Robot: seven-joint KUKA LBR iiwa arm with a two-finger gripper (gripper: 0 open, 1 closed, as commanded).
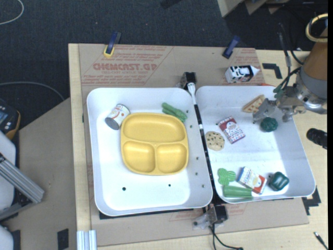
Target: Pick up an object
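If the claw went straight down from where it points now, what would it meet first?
Probably the small dark green object, which lies right under the claw in the right bin; depth is unclear.

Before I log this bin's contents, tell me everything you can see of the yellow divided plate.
The yellow divided plate looks like smooth moulded plastic with rounded corners. It has three hollows: one wide one along its far side and two smaller ones side by side nearer the camera. It lies flat, right way up, in the left bin. A green pod-like toy lies at its far right corner.
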